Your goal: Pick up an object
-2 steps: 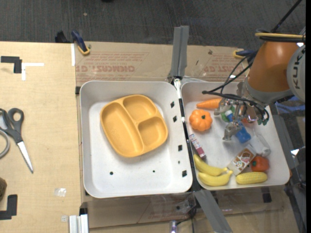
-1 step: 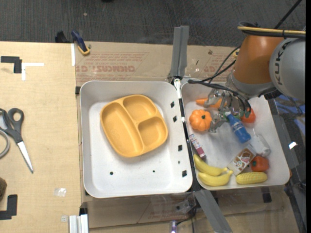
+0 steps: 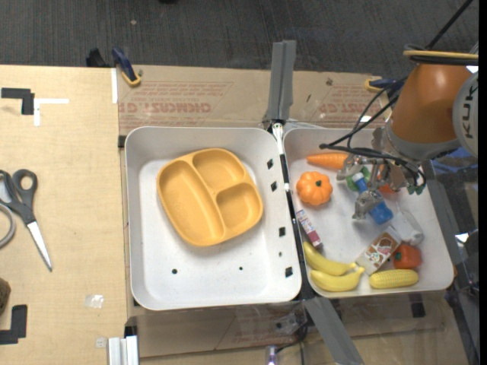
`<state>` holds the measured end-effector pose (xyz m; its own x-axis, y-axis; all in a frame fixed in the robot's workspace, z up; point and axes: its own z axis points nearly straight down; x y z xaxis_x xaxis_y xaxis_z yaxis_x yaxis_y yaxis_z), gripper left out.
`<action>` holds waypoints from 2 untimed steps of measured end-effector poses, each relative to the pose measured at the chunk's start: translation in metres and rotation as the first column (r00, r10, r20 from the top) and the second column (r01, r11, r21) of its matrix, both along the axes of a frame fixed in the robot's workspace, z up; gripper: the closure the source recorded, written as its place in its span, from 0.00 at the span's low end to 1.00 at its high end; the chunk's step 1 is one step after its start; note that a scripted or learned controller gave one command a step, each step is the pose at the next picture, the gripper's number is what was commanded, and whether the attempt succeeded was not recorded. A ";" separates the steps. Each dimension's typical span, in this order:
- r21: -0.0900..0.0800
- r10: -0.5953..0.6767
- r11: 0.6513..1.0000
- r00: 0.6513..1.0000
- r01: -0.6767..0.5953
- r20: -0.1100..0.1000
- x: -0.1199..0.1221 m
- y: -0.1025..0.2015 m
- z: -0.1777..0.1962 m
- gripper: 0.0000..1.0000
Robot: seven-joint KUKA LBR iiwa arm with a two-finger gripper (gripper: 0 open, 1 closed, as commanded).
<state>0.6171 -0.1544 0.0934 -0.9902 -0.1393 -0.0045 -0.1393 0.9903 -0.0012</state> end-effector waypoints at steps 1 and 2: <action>-0.001 0.000 1.000 1.000 0.000 0.006 0.002 0.000 0.010 1.00; -0.001 0.000 1.000 1.000 0.000 0.005 0.002 0.000 0.010 0.00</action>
<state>0.6187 -0.1544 0.1038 -0.9902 -0.1391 -0.0097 -0.1391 0.9903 -0.0027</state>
